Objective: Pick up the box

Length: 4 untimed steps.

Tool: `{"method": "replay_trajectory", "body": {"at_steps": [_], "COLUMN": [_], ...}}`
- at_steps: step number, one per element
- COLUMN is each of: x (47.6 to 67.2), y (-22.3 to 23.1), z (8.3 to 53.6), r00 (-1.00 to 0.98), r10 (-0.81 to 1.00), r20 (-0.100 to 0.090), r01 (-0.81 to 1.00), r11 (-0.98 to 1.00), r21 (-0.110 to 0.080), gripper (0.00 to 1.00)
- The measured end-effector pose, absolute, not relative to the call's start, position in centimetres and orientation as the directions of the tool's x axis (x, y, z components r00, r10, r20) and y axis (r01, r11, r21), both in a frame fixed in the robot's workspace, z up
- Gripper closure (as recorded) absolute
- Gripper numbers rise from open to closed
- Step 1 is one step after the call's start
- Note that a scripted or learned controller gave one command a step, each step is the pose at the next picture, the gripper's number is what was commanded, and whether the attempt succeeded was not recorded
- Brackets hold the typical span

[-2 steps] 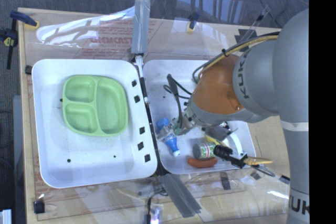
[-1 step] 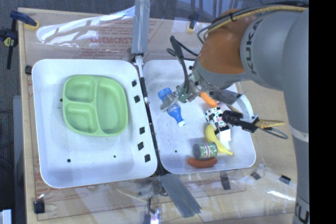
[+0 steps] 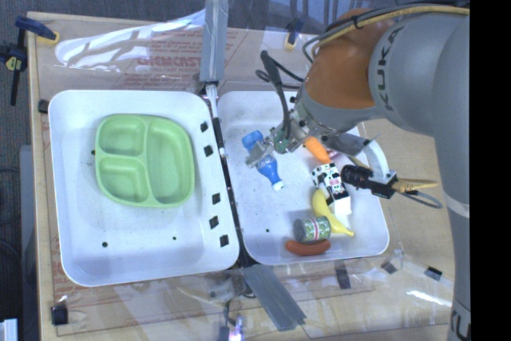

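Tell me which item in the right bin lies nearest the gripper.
The small blue plastic bottle, lying right at the gripper. The orange carrot is a bit farther off, and the yellow banana, green can and red sausage lie toward the bin's near edge.

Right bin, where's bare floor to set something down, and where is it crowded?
In the right bin, the near-left floor is bare, bordered by the divider, the blue bottle and the can. The far-left corner is bare too. It is crowded at the right: banana, sausage, carrot, gripper.
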State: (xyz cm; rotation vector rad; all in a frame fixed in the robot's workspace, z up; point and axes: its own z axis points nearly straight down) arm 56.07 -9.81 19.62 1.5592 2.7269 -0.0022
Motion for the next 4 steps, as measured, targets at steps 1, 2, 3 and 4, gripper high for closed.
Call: {"method": "replay_trajectory", "body": {"at_steps": [1,2,3,4], "x": [62.0,60.7,60.7,63.6], "y": [-12.2,-7.1,-7.1,-13.7], "z": [9.1,21.3,21.2,19.4], "r00": [-0.195,-0.12,-0.12,-0.017], "r10": [0.981,0.993,0.993,1.0], "r20": [0.0,0.001,0.001,0.0], "r01": [0.981,0.993,0.993,1.0], "r11": [0.195,0.12,0.12,0.017], "r21": [-0.002,-0.001,-0.003,-0.003], "gripper": [1.0,1.0,0.0,0.0]}}
